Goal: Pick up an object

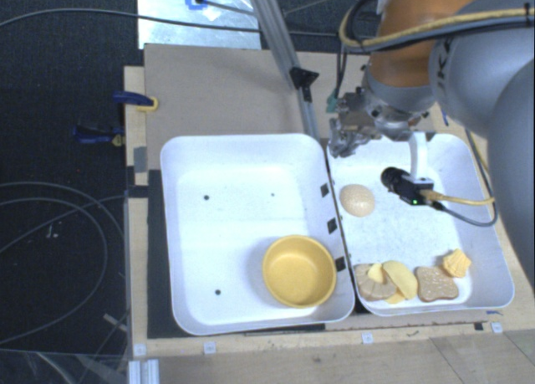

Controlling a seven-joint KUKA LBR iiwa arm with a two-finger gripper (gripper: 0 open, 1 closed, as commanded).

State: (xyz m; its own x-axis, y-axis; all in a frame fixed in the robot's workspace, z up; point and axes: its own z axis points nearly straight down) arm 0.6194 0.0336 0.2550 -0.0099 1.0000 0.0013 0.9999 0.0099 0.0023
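Objects for picking lie mostly in the right bin point(489, 232): a pale, egg-like round piece point(358, 201) sits near that bin's left wall, and along the near edge lie a tan slice with yellow wedges point(386, 280), a brown toast-like slice point(436, 284) and a small yellow chunk point(456, 263) toward the near right corner. The left bin point(209, 173) holds a yellow bowl point(298, 269), upright, in its near right part, close to the wall shared with the other bin. The arm point(468, 48) reaches in from the right, its orange band above the wrist. The pincer point(344, 145) hangs over the far left corner of the right bin, above and apart from the egg-like piece; nothing shows between its fingers, and whether they are apart or together I cannot tell. Both bins rest on the bench point(217, 89)
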